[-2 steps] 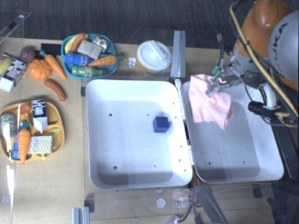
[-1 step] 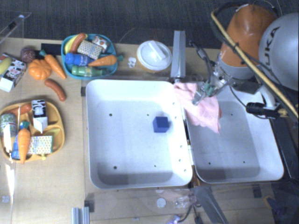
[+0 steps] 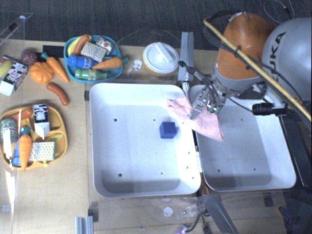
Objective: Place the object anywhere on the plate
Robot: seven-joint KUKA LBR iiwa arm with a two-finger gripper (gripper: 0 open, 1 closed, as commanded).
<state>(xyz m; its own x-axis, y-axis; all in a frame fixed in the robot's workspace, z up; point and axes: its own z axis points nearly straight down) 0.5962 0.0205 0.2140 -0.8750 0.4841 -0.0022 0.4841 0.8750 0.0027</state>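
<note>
Arm: grey KUKA arm [image 3: 273, 48] with orange band, reaching in from the right, wrist over the seam between the two bins.
Jaws: gripper [image 3: 201, 108] points down at the far end of the seam; the pink cloth hangs from it, gathered at the tips, so the jaws appear closed on the cloth's upper part.
Pink cloth: pink cloth [image 3: 207, 123], draped across the rims where the bins meet, one corner over the left bin, the longer tail trailing into the right bin.
Handling, judged: light, limp, no shape of its own; it will sag, swing and drag on the rims; not fragile. Best taken at a bunched fold near the middle, so less hangs loose; an edge pinch could slip.
Blue block: blue block [image 3: 167, 129], resting on the floor of the left bin, left of the cloth and apart from it; rigid, small, square-sided, suited to a grip across opposite faces.
Left bin: left bin [image 3: 122, 179], white, shallow.
Right bin: right bin [image 3: 253, 174], white, shallow.
Plate candidates: yellow tray [image 3: 61, 130] of toy food at the table's left edge; blue bowl [image 3: 117, 72] of toy food on the far side; white lid [image 3: 161, 58] beyond the bins. Which one is the plate, cannot tell.
Loose items: toy pumpkin [image 3: 41, 72] and sausage [image 3: 58, 93] on the table [image 3: 73, 189].
</note>
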